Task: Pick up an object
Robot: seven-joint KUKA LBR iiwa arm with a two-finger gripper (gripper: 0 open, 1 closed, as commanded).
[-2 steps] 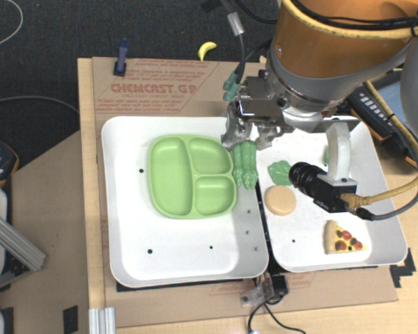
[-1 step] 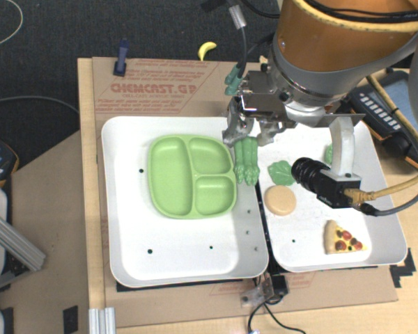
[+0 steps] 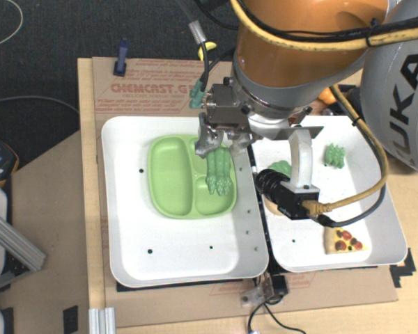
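So the arm [image 3: 306, 33] eats up most of the upper right of the frame, and it covers the far edge of the right bin [image 3: 376, 207] plus whatever the orange bit peeking out beside it is, can't make that one out. The gripper [image 3: 221, 143] sits just above centre, at the upper right corner of the left bin [image 3: 125, 207]. Its body hides where the fingers start, but from what shows they're pinched onto the top end of the toy asparagus bunch [image 3: 220, 172].

The bunch has its long axis running pretty much top to bottom in the frame. The stalk end is up in the gripper and the knobbly tips point toward the bottom edge. It's over the right-hand compartment of the green divided plate [image 3: 171, 179], which lies in the middle of the left bin. Can't tell if the tips are touching the plate or just hanging over it, green on green doesn't help.

Over in the right bin there's a broccoli piece [image 3: 334, 155] toward the upper right and a pizza slice [image 3: 343, 241] near the lower edge. There's also a green lump [image 3: 281, 166] by the divider, half hidden, no clue what it is.
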